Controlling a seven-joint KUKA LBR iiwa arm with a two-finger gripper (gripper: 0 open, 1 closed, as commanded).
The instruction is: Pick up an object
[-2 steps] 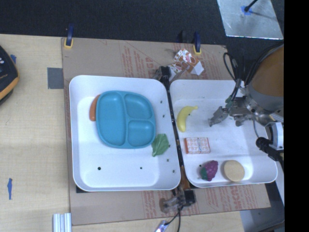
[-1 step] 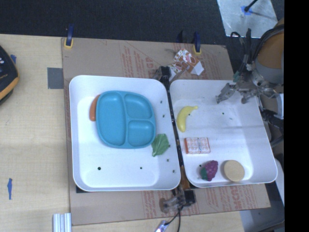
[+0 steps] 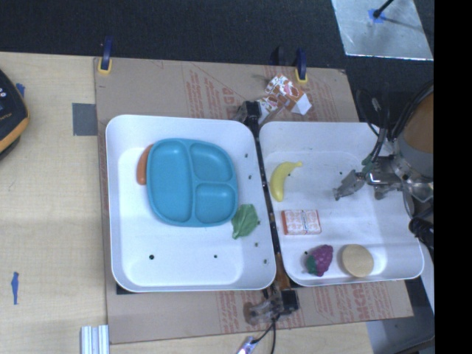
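You can see the claw (image 3: 346, 191) low over the right bin (image 3: 391, 142), spread open and holding nothing. The banana (image 3: 283, 178) lies to its left. The grapes (image 3: 319, 259) and round bun (image 3: 357, 260) sit near you.

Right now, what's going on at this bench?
A robot arm reaches in from the right, its gripper over the right bin with nothing visibly between its jaws. That bin holds a banana, a small packet, grapes and a round biscuit. The left bin holds a blue divided plate.
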